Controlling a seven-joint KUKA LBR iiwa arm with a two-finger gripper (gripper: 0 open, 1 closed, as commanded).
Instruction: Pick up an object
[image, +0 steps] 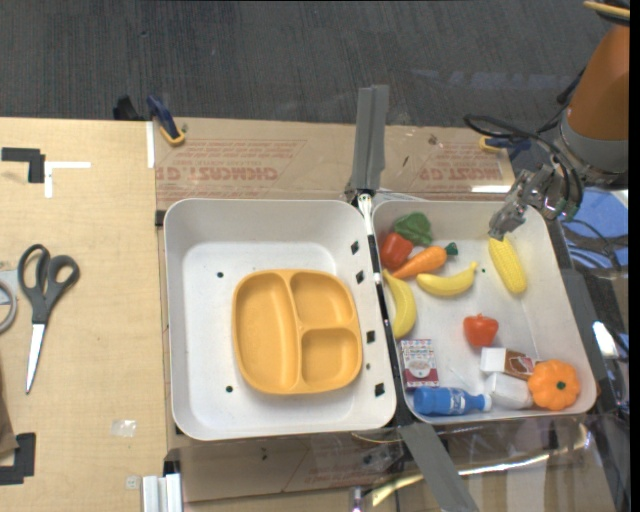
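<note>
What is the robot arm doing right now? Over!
Gripper low over right bin's far corner. Corn cob right below fingertips, not gripped. Bananas and carrot lie beside, apart from it.

Even, bright overhead light — the two white bins (190, 330) read clean with only soft shadows along their inner walls. The yellow tray (297, 330) shows mild sheen. Focus is fair throughout — slightly grainy, the dark floor (300, 50) dim.
</note>
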